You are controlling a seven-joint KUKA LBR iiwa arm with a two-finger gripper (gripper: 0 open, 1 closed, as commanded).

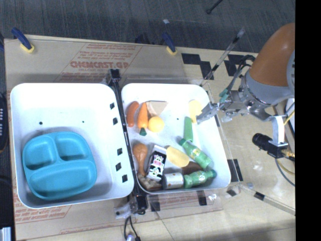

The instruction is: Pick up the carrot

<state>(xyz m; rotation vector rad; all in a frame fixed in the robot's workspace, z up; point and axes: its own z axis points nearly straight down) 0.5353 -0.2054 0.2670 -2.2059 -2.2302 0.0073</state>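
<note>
The carrot [143,115] is orange with a small green stem end. It lies lengthwise in the back left part of the right bin [173,90], between a reddish-orange sausage-like piece [132,113] and a yellow-orange ball [156,124]. My gripper [204,114] hangs over the right bin's right wall, beside a pale yellow piece [194,107] and the top of a green bottle [188,129]. It is well to the right of the carrot and not touching it. Nothing shows in its grasp.
The right bin's front half is crowded with green bottles [199,157], a yellow piece [176,156], a can [173,180], a black-and-white carton [156,164] and a brown item [140,152]. A blue divided tray [59,163] lies in the left bin [30,97].
</note>
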